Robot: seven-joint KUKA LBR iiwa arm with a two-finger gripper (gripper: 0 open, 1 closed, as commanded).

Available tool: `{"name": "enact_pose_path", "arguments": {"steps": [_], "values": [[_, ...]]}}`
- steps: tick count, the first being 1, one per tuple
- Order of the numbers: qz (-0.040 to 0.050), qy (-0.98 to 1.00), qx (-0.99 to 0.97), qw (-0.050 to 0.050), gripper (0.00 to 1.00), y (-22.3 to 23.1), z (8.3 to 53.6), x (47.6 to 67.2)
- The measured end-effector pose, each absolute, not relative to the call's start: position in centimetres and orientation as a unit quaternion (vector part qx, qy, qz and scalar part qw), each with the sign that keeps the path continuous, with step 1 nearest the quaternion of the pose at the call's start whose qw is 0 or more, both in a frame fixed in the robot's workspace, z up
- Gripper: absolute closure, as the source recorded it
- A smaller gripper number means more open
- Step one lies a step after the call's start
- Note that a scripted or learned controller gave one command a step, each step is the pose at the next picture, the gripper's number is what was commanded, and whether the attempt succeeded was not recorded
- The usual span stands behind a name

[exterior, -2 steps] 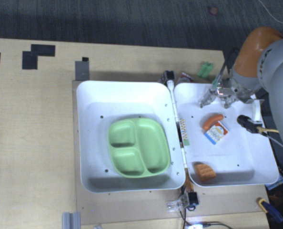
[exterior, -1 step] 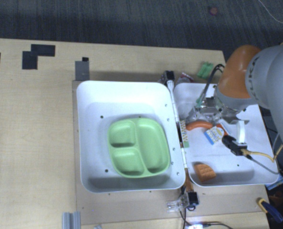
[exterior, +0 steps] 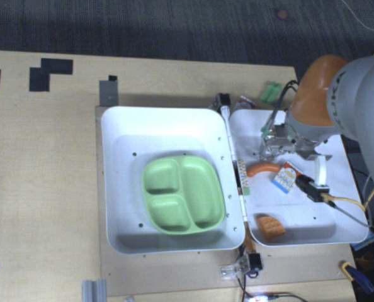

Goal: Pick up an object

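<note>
Pale, matte wooden bench (exterior: 42,187) spreads below a strip of dark ribbed carpet, with black angular patches (exterior: 48,73) stuck near its far left corner. Next comes the left bin (exterior: 111,168), a shallow white tub with rounded corners, holding a smooth light-green plate (exterior: 182,194) moulded into three compartments. The right bin (exterior: 341,225) is the same glossy white; in it lie a slim orange sausage-shaped piece (exterior: 262,168), a rough brown lump (exterior: 271,226) near the front wall, and a small blue-and-white printed packet (exterior: 284,180). The metallic gripper (exterior: 270,151) hangs just above the orange piece; whether the claw is apart or together cannot be told. The rounded grey arm (exterior: 363,99) with its orange band enters from the right.
</note>
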State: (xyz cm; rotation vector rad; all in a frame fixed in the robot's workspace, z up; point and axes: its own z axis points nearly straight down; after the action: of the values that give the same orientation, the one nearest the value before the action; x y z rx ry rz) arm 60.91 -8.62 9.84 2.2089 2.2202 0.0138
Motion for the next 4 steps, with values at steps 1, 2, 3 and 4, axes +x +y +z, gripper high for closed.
{"name": "enact_pose_path", "arguments": {"steps": [1, 2, 3, 4], "values": [[0.0027, 0.708, 0.706, 0.005, 1.0, -13.9, 8.8, 60.1], [0.001, 0.708, 0.706, 0.003, 1.0, -20.7, 12.3, 60.9], [0.0012, 0.708, 0.706, 0.002, 0.0, -20.6, 12.3, 60.9], [0.0057, 0.708, 0.706, 0.006, 0.0, -20.5, 9.0, 54.9]]}}
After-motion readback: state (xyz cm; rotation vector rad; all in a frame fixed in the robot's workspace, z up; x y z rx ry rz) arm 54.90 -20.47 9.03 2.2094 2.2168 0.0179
